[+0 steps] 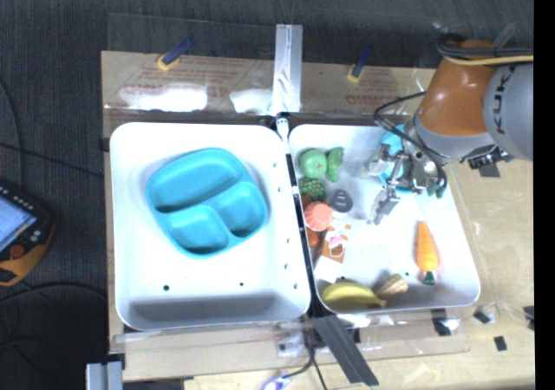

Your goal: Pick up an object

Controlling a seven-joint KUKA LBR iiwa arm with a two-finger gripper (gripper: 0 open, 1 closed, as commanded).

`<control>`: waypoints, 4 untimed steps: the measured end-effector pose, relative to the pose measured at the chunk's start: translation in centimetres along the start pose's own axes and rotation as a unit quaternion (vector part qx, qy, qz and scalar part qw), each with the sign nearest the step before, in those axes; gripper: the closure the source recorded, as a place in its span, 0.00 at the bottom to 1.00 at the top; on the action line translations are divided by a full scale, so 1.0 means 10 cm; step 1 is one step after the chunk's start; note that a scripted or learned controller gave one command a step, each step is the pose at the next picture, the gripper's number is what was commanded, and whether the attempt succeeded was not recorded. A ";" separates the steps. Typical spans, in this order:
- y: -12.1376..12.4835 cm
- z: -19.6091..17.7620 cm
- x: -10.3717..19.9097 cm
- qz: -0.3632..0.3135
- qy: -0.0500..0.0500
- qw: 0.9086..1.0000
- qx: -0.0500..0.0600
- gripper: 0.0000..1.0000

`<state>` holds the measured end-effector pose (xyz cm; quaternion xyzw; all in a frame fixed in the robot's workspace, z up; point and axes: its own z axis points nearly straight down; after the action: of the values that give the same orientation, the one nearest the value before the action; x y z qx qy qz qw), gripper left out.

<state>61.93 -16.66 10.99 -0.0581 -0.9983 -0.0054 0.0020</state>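
No single thing had been singled out for the pick; the candidates lay loose in the right bin [460, 241], and the tool [392, 185] hung over that bin's upper middle with nothing between its fingers [381, 206]. Those fingers looked parted, pointing down at bare white floor, so the arm [473, 107] seemed placed for a descent rather than a lift. Nearest the tool, just to its left, sat a small grey lump [342, 201], too blurred to name. Further left of the tool, a green fruit [313, 163] and a leafy green piece [334, 159] crowded against the divider, with a pink round thing [317, 214] below them. Below and right of the tool lay a carrot [425, 248], well apart from the rest, likely the easiest target. A banana [351, 295] rested along the bin's lower wall, and a brown piece [392, 285] beside it was hard to make out. The left bin [130, 293] held a blue divided tray [208, 198].
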 end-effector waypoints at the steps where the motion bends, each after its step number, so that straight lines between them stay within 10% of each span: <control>1: -0.58 0.19 0.66 0.072 -0.006 0.997 0.004 0.00; 2: -0.64 0.20 0.71 -0.013 -0.011 1.000 0.007 0.00; 3: -0.42 0.21 -0.02 -0.137 -0.007 0.991 0.008 0.00; 4: -0.62 0.20 0.43 -0.156 -0.007 0.988 0.007 0.00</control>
<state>56.93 -22.31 8.91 0.0980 -0.9952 0.0018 -0.0055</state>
